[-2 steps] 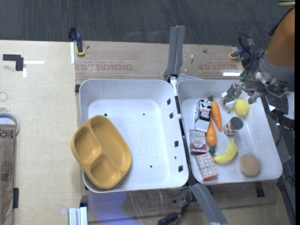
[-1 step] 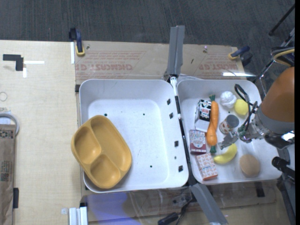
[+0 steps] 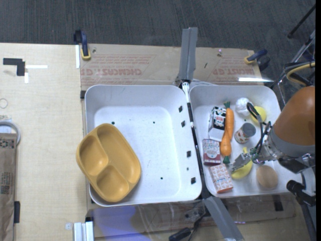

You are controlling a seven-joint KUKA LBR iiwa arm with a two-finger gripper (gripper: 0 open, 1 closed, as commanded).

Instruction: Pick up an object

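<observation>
- Because the pickable items crowd the right bin point(image 3: 275, 97), the hand point(image 3: 244, 160) sits low there, over the banana point(image 3: 243, 169) beside the carrot point(image 3: 227, 132).
- Whether it is open or gripping, I cannot tell.
- The yellow tray point(image 3: 108, 162) rests alone in the left bin point(image 3: 150, 114).

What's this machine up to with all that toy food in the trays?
The robot arm reaches into the right bin, its gripper low over a banana beside a carrot. Nothing looks lifted yet. Small cartons and a can lie around it. The left bin holds a yellow divided plate.
</observation>
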